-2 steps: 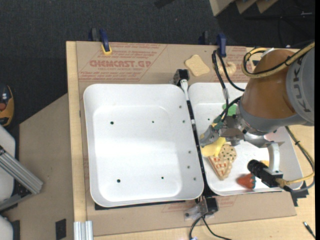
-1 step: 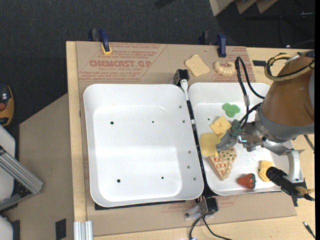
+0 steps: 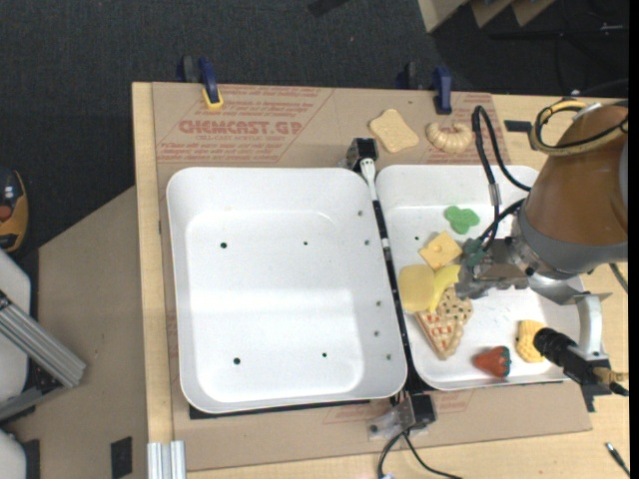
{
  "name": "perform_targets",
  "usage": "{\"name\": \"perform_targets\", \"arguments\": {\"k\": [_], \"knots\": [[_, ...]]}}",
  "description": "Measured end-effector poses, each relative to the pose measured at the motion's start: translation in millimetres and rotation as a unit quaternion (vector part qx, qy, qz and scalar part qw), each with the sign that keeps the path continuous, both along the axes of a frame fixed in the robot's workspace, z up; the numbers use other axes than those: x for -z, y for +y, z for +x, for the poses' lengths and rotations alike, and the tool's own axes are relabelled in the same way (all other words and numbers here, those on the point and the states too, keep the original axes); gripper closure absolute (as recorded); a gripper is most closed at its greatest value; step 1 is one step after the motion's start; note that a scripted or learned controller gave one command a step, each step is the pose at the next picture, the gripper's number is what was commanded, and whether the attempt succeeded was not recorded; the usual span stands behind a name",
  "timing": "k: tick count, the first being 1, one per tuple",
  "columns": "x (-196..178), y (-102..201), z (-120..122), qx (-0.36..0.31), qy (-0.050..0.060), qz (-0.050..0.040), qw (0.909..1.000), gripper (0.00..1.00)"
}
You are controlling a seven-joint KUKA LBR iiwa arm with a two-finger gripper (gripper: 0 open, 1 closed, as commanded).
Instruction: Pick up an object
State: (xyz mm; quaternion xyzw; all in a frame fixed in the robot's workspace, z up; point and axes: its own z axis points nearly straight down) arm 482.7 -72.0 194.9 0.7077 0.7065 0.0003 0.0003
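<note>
Hovering low over the middle of the right bin (image 3: 429,183), with the claw (image 3: 467,277) coming in from three o'clock and pointing toward nine o'clock, right at the edge of a huddle of toy food — probably because that is where the pickings are thickest. Cannot tell whether wide or narrow; wrist and cables hiding the tips, and nothing visibly caught there. Lying just at nine o'clock of the claw: the pale yellow piece (image 3: 419,287), smooth, rounded, looking soft and slightly glossy, likely the nearest candidate for lifting. Touching it at twelve o'clock, a yellow cheese wedge (image 3: 439,250); at five o'clock of it, a pizza slice (image 3: 445,325) with dotted topping. Sitting further toward twelve o'clock, a green leafy piece (image 3: 461,218); near the bin's five o'clock corner, a red strawberry-like piece (image 3: 492,362) and a yellow corn-like piece (image 3: 527,342). Resting outside on the desk (image 3: 250,118), at twelve o'clock of the bin, a cracker (image 3: 392,131) and a croissant-like pastry (image 3: 448,136). Standing beside, at nine o'clock, the left bin (image 3: 200,208).
</note>
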Motion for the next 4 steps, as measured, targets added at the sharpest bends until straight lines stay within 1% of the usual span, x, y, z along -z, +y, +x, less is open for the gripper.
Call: {"name": "perform_targets", "arguments": {"k": [1, 2, 3, 4], "knots": [[-187.5, 54.3, -1.7, -0.005, -0.01, 0.0007, 0.9999, 1.0], [-267.8, 114.5, -2.7, -0.005, -0.006, 0.0011, 1.0, 1.0], [-182.0, 65.9, -4.2, 0.002, 0.005, -0.0007, 1.0, 1.0], [-198.5, 136.9, 64.1, -0.004, -0.003, 0.0003, 1.0, 1.0]]}}
